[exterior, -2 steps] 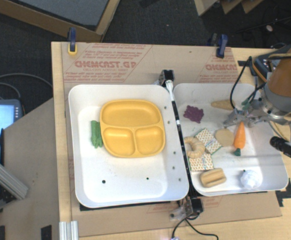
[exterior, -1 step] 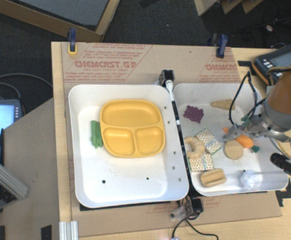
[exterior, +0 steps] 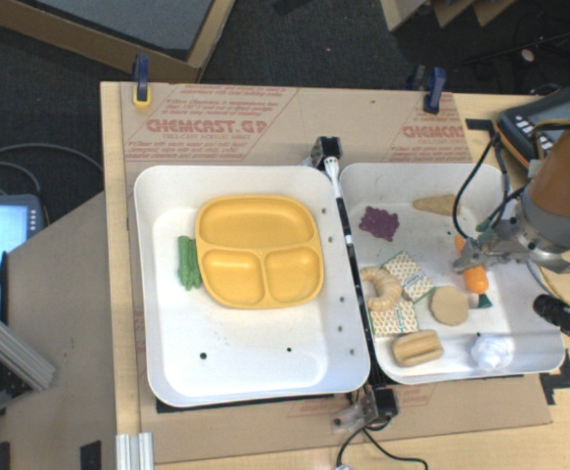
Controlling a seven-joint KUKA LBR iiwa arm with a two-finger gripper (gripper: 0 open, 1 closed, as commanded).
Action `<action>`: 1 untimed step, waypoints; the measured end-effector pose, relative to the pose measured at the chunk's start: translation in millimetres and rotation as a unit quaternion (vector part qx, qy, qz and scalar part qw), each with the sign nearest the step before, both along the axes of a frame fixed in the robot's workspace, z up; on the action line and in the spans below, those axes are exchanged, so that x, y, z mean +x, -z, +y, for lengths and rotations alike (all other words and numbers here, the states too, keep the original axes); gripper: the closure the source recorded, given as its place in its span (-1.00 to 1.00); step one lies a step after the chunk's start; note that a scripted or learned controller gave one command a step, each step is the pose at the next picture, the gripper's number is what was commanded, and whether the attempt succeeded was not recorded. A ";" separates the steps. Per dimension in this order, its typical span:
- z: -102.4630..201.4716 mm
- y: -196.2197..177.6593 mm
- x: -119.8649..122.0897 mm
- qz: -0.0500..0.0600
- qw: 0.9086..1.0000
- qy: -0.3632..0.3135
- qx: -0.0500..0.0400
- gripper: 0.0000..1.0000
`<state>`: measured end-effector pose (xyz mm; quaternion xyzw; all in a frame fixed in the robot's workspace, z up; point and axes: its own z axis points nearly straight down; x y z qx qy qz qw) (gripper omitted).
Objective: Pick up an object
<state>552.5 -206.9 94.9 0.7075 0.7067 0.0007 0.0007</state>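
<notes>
Nearest the camera: bench front edge (exterior: 265, 429) of brown board printed CHEMCAST, two blue clamps at the back, dark carpet around it, a lit screen (exterior: 1, 233) at left. Two white bins: left bin (exterior: 167, 331) holds one yellow three-compartment plate (exterior: 260, 250) and one green piece (exterior: 187, 262) just beside its left edge; right bin (exterior: 520, 360) holds one purple piece (exterior: 379, 223), one patterned cracker (exterior: 405, 272), one bun (exterior: 415, 348), one round biscuit (exterior: 451, 306), one white ball (exterior: 491, 351). Gripper (exterior: 473, 262) sits low over the right bin with an orange carrot (exterior: 475, 280) at its tip; cannot tell whether the fingers are open or gripping it.
</notes>
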 end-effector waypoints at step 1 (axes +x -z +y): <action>86.1 10.8 18.6 0.002 1.000 -0.004 0.002 1.00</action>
